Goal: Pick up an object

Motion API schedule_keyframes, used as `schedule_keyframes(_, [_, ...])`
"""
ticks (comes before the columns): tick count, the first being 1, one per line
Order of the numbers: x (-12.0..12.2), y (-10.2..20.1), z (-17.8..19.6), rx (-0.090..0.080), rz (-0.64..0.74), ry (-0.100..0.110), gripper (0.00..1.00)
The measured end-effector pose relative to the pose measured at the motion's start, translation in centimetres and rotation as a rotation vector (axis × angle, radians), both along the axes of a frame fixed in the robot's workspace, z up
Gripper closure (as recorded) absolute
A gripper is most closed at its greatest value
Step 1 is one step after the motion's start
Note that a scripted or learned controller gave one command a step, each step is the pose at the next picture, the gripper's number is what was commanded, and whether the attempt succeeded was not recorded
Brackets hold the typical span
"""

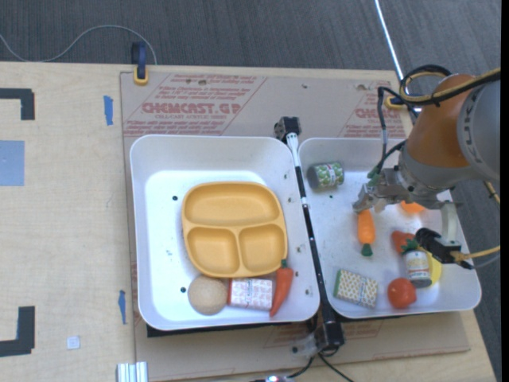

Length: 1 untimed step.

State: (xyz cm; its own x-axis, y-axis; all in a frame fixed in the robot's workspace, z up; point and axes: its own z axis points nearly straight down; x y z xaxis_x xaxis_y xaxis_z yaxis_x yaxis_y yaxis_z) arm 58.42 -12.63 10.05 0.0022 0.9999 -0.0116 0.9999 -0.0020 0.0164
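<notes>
Arm (457, 138) cut off at right edge; gripper (374, 200) over right bin (469, 297), just above carrot (365, 229), jaw state unclear. Left bin (151, 213): yellow tray (235, 228), ball (207, 296), box (251, 293), one carrot (281, 288). Right bin: can (327, 174), packet (355, 287), tomato (402, 293), bottle (417, 266).

One camera looks down at a slant from above the bench (64, 213), taking in both bins (151, 213) whole, with the arm (453, 134) entering from the right.
</notes>
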Motion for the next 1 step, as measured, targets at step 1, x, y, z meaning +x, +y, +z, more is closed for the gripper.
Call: schedule_keyframes(1, [-3.3, 6.29, 8.46, 0.012, 0.003, 0.015, 1.0])
